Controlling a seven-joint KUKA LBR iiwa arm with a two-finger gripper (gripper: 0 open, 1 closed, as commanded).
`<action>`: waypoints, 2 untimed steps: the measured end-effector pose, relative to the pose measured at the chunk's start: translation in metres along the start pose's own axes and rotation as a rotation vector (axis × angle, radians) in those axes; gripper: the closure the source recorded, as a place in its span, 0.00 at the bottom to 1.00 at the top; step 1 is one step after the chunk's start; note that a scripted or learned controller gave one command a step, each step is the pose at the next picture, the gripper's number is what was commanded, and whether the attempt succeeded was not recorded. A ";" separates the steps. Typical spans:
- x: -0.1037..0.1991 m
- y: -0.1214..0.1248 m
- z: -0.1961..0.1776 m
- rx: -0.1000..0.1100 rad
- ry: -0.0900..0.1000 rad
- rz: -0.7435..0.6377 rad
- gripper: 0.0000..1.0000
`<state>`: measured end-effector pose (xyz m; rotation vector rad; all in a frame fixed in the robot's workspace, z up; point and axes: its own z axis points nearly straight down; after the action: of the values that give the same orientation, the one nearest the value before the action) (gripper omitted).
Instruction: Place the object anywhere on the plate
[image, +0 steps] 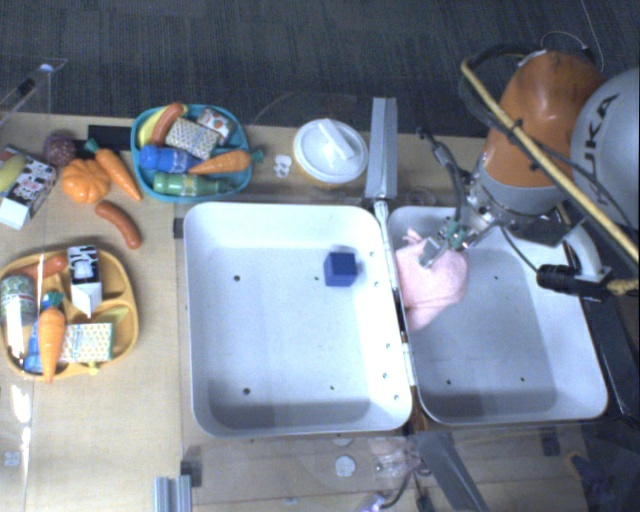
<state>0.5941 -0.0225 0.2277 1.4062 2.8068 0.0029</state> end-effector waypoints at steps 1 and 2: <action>0.042 0.033 0.010 -0.002 -0.001 -0.400 1.00; 0.083 0.065 0.005 -0.003 -0.002 -0.801 1.00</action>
<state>0.5963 0.0826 0.2227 0.2005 3.1293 0.0045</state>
